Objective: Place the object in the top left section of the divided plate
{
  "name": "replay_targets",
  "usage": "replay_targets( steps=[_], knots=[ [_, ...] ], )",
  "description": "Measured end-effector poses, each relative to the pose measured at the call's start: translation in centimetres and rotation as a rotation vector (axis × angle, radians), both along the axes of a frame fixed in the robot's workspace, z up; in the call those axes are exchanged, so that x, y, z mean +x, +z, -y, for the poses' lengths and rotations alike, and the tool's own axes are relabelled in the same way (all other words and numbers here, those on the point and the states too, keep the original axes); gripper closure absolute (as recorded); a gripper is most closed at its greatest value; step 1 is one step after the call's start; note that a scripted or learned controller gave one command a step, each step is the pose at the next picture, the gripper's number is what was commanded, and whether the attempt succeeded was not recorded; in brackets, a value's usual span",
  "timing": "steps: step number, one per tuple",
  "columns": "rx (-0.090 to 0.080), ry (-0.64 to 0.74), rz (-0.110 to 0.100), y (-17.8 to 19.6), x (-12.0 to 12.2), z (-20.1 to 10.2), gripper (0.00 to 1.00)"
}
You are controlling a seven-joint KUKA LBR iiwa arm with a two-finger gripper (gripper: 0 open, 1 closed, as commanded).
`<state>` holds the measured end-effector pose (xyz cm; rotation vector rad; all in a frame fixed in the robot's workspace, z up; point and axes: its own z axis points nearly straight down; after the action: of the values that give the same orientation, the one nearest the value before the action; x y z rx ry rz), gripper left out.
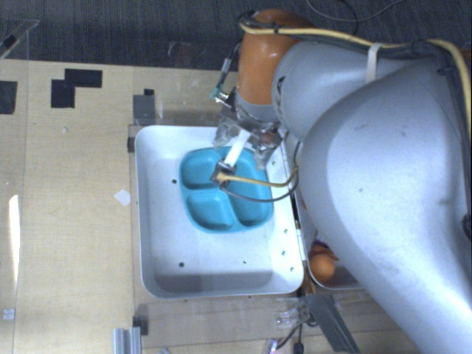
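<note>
A blue divided plate (210, 212) lies in the left white bin (158, 227), toward its back right. My gripper (242, 147) hangs over the plate's far edge, near the upper sections, and the wrist covers part of that edge. I see nothing held in it from this angle. An orange rounded object (322, 265) lies in the right bin, mostly hidden beneath the grey arm.
The big grey arm (383, 161) covers nearly all of the right bin. Black marker shapes (74, 87) sit on the wooden bench at the back left. A small white scrap (122, 196) lies on the bench left of the bin.
</note>
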<state>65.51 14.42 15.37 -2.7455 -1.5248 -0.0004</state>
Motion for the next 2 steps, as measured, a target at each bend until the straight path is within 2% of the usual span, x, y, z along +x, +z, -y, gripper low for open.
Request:
replay_targets(
  steps=[1,2],
  knots=[
    [0.0,0.006,0.005,1.2,0.1,-0.1,1.0],
    [0.001,0.075,0.006,7.1,1.4,-1.2,1.0]
  ],
)
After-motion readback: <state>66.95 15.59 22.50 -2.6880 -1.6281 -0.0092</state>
